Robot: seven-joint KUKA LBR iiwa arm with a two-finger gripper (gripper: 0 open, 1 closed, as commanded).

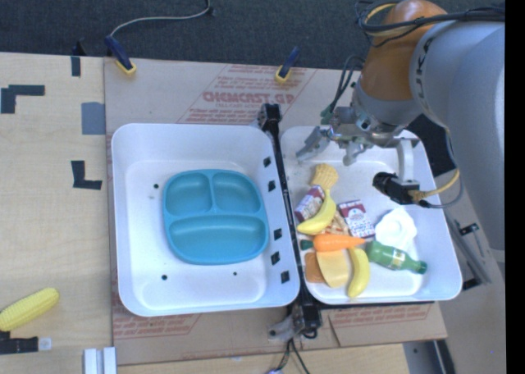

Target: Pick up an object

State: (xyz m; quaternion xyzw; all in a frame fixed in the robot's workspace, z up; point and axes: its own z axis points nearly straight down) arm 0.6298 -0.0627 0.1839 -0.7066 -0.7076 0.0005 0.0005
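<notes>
Grey two-finger gripper [332,148] over far end of right shallow white bin [433,278], fingers spread apart, nothing between them. Small yellow corn piece [325,175] just below fingertips, not touched. Nearer in same bin: two yellow plastic bananas [321,215], orange carrot [336,243], green bottle [394,257], red-and-white carton [355,219]. Blue compartment plate [216,216] in left white bin [135,282]. Yellow corn cob [28,307] on bench outside bins.

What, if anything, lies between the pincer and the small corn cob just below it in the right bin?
Nothing visible does. The pincer hangs above the corn cob, with bare right bin floor between them; the bananas and other toys lie beyond the cob.
</notes>
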